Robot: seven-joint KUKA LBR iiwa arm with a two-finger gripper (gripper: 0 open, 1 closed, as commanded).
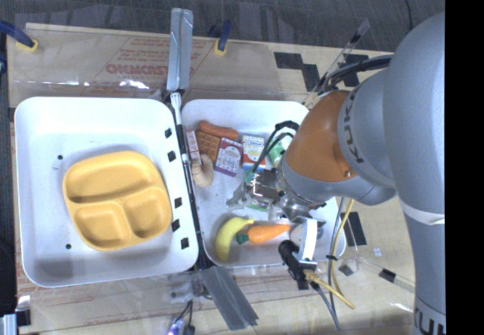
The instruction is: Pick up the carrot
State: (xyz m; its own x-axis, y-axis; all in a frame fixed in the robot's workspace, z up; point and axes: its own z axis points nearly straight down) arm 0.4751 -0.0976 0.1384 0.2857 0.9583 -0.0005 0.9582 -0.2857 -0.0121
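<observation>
Left bin (34, 175) held a yellow compartment tray (116, 197), lying flat near its middle. Right bin (242, 104): a pale beige item (202, 169) against the left wall, a sausage (218, 130) at the far side, and two small cartons (229, 156) just below it. A banana (228, 236) lay at the near edge. The carrot (268, 234) lay flat beside it, leafy end touching the banana and root pointing right, with nothing visibly clamped on it. The gripper (266, 191) sat low over the bin's middle, just above the carrot in the view. Whether it was open or closed could not be told, as the wrist hid it. The arm (423, 122) came in from the right and bent down into the bin, its orange band (321, 148) over the bin's right half.
</observation>
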